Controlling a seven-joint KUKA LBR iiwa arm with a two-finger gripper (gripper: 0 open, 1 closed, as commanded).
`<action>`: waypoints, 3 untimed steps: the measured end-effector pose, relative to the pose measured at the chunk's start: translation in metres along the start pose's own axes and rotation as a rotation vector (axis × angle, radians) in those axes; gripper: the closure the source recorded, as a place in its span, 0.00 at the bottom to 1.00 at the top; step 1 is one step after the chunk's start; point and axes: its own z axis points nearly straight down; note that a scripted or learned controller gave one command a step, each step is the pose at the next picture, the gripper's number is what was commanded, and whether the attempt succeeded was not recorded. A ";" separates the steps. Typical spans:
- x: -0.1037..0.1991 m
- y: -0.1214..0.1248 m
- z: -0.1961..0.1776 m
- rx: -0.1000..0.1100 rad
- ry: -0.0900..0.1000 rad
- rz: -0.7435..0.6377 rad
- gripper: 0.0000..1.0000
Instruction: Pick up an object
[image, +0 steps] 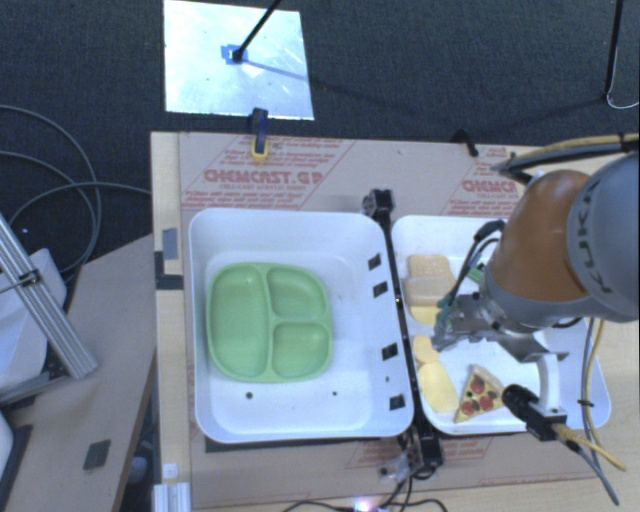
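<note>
The right bin (440, 428) holds a tan bread slice (428, 278), pale yellow pieces (434, 381) and a pizza slice (479, 394) with red dots. The arm, grey with an orange band, hangs over the middle of that bin. Its gripper (453, 327) sits low at the bin's left part, just below the bread slice and above the yellow pieces. The wrist hides the fingertips. Whether anything is between them is hidden.
The left bin (300, 232) holds a green sectioned plate (268, 321). A black divider with clips (390, 300) runs between the bins. Cables trail at the right and lower right. Cardboard lies under both bins.
</note>
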 end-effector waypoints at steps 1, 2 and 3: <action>0.033 0.016 -0.002 -0.004 0.000 -0.002 1.00; 0.046 0.016 -0.104 -0.015 0.000 -0.001 1.00; 0.053 0.001 -0.177 -0.013 0.000 -0.001 1.00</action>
